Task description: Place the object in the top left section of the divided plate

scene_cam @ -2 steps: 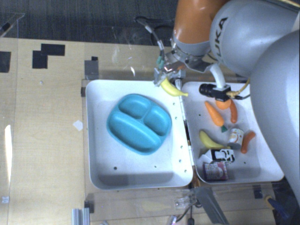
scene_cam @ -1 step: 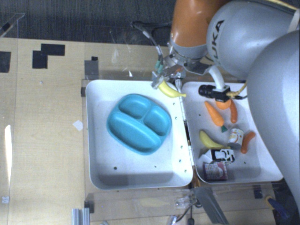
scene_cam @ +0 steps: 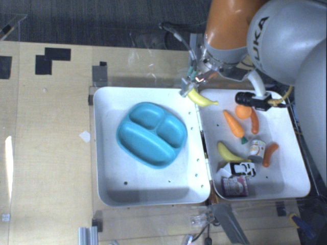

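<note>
The gripper is hanging over the far end of the rim between the two bins, at about one o'clock from the divided plate. Its fingers are closing on the upper left tip of a yellow banana, so the jaws are standing only narrowly apart, with the fruit's end pinched between them. The banana is dangling just below the gripper, above the top left corner of the right bin. Its long axis is running from ten o'clock to four o'clock: the held end is pointing toward ten o'clock, and the free end is pointing toward four o'clock and curling slightly to the right.

The divided plate, blue and three-sectioned, is lying in the middle of the left bin, tilted in the view so its large section is facing seven o'clock. The banana is sitting well apart from it, off toward two o'clock.

In the right bin, an orange carrot is lying at five o'clock from the held fruit, with a second banana below it, a small carton beside that, and a dark packet near the bin's front wall.
</note>
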Action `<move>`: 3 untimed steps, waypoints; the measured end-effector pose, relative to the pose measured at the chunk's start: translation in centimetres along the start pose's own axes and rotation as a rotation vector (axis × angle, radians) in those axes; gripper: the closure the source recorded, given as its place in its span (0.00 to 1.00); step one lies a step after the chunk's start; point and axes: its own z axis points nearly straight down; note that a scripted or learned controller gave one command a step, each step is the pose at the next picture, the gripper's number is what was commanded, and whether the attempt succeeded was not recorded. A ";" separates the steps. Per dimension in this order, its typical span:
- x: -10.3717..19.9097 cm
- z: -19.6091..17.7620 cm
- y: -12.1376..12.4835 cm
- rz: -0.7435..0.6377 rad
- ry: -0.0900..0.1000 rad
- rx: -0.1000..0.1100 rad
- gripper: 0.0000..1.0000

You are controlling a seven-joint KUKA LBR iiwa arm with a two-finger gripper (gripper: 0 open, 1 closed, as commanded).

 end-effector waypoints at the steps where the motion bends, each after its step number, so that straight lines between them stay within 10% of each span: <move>1: 1.7 3.8 2.7 -0.084 0.001 0.001 1.00; 3: 4.2 1.2 3.2 -0.287 0.001 0.000 1.00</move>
